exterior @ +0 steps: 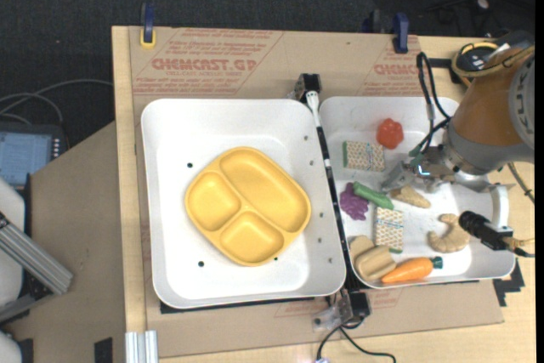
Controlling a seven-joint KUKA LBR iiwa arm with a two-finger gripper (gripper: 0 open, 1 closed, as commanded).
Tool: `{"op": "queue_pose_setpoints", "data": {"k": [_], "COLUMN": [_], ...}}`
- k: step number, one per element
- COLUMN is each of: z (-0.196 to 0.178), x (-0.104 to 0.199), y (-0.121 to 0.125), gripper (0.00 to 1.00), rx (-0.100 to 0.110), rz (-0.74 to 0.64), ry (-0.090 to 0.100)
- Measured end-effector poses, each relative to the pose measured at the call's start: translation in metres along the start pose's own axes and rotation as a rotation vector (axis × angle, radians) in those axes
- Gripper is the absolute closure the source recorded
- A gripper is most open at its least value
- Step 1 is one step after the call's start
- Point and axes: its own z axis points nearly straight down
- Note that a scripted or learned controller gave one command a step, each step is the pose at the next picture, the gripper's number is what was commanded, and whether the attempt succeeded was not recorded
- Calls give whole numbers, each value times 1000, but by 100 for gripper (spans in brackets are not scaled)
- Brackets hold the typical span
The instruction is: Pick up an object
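The right bin (489,268) holds several toy foods. Among them are a red strawberry-like piece (390,133), two patterned crackers (364,155) (389,227), purple grapes (353,202) with a green stem and a beige bread piece (414,197). A tan curled pastry (449,235), an orange carrot (410,269) and a pale roll (371,259) lie nearer the front. My gripper (410,174) hangs low over the middle of this bin, just above the beige bread piece and right of the upper cracker. I see nothing held in it.
The left bin (170,132) holds a yellow divided plate (246,204). A black rail (323,157) runs between the two bins. The arm's orange band (489,110) and cables cover the right bin's far right side. Blue clamps hold the cardboard at the back.
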Motion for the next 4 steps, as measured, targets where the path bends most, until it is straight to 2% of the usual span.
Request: {"op": "queue_pose_setpoints", "data": {"k": [1,2,3,4], "z": [-3,-14,-3,-107], "x": [2,1,48,96], "y": [106,103,94,7], "gripper": [0,100,100,100], "rx": [-16,-12,-9,-7], "rz": [-4,-1,-2,-2], "ry": [-7,-8,-5,-1]}}
